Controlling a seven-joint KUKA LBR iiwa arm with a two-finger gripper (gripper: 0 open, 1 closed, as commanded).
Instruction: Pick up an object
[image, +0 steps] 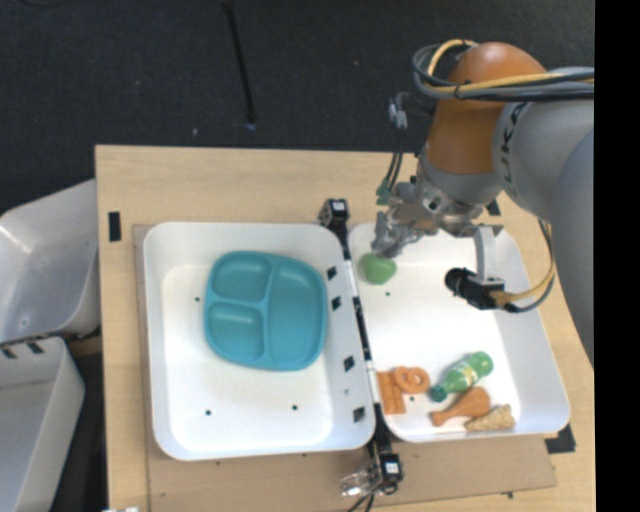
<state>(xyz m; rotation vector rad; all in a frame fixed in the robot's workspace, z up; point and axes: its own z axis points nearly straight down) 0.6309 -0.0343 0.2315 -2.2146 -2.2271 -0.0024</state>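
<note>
A small round green object (378, 268) lies at the far left of the right bin (530, 330), close to the divider. My gripper (387, 243) hangs directly over it, its tip right at the object's top. The grey wrist with the orange band rises behind it to the upper right. Whether the green object is gripped or just touched is hidden by the gripper body.
The left bin (180, 400) holds a teal divided plate (266, 310). At the near end of the right bin lie an orange ring (409, 379), a green bottle (464, 374), a brown drumstick (463, 406) and a tan wedge (490, 420). A black cable fitting (472, 285) hangs below the wrist.
</note>
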